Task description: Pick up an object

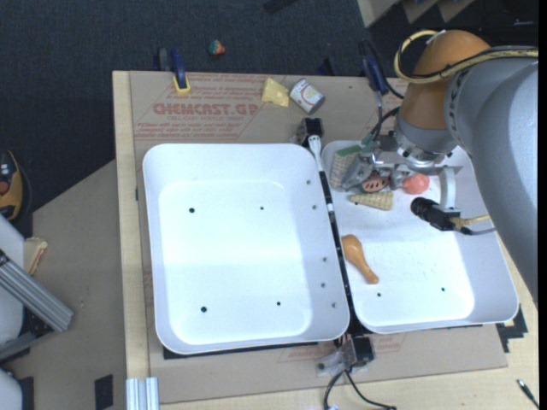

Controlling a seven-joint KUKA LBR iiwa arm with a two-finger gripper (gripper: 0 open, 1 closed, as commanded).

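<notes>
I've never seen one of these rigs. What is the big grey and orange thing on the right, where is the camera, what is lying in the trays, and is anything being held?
The grey machine with an orange band is a robot arm reaching in from the right. Its gripper hangs over the far end of the right shallow white bin. A single camera looks down on the bench at a slant.

By the gripper lie a tan waffle-cone piece and a small red round toy. Nearer the camera is an orange drumstick-shaped toy. The left shallow white bin sits alongside. Behind the bins, on the brown board, lie a yellow wedge and a small grey box.

This view does not show whether anything is held.
</notes>
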